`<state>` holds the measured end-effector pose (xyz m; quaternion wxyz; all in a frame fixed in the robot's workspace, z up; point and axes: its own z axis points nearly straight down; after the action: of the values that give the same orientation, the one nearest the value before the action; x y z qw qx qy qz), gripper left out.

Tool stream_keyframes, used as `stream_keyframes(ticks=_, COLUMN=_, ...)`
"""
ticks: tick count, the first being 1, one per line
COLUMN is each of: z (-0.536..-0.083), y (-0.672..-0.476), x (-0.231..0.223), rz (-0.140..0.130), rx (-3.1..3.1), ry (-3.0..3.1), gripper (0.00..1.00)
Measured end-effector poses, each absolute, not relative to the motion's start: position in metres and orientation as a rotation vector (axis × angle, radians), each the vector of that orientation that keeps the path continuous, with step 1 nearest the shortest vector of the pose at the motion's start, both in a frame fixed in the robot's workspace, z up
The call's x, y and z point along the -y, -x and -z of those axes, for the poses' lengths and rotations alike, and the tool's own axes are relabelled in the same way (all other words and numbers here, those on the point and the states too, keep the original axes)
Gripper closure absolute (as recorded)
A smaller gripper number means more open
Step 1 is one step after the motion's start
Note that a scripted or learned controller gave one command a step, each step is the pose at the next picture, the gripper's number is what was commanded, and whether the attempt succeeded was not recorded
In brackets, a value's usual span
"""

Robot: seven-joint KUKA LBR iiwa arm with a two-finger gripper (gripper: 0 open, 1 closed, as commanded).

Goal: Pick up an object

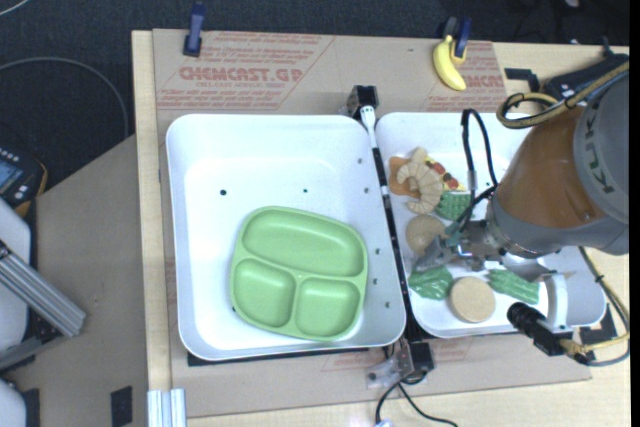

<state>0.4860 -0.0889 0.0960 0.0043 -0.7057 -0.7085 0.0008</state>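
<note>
My end effector (447,253) is down in the right bin (440,320), among the clutter just right of the divider between the two bins. From above I cannot tell how far it is open or whether it has anything; my own wrist hides it.

The candidates crowd around it: a green leafy piece (432,284) just below it, a tan round disc (472,301) beside that, a beige round piece (424,232) just above, and a pile of pale food shapes (421,175) further up the bin.

I judge the main risk to be crowding: closing here could pinch two things or nudge one aside and come up bare. The bin wall beside the divider is close, so I could clip it.

The left bin (200,215) holds a green divided tray (299,271). A yellow banana (449,65) lies on the brown bench (300,65) above the right bin; dark carpet surrounds it.
</note>
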Motion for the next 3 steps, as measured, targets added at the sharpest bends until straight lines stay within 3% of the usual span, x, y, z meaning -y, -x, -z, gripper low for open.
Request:
stream_keyframes(ticks=2, z=-0.098, y=-0.488, x=0.093, rz=-0.001, rx=2.22, ry=2.221, gripper=0.0)
stream_keyframes(ticks=3, z=-0.108, y=-0.488, x=0.093, rz=0.0, rx=2.221, ry=2.222, gripper=1.0)
